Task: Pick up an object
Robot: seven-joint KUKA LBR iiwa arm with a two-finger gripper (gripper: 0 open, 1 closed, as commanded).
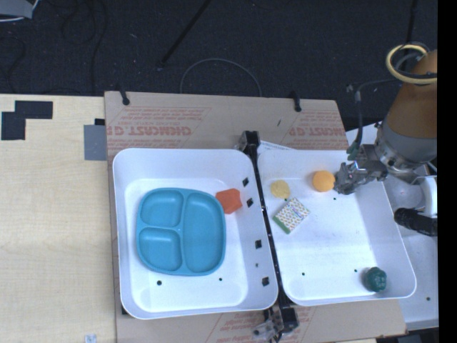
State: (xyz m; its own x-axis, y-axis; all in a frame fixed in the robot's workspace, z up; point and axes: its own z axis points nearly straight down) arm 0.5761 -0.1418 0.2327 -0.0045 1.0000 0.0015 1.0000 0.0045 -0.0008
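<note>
In the right bin (335, 277) lie a small orange ball (323, 181), a pale yellow piece (280, 189), a green-and-white patterned packet (290, 214) and a dark green lump (375, 279) at the near right corner. The gripper (347, 178) hangs at the bin's far right rim, just right of the orange ball, with nothing seen between its fingers. The left bin (136, 166) holds a blue divided plate (181, 231) and an orange-red block (229, 200) beside the plate's far right edge.
A black divider (261, 220) with clips runs between the two bins. The grey arm with its orange band (414, 113) comes in from the right above the bin's far corner. Cardboard lies under both bins; a wooden bench top extends to the left.
</note>
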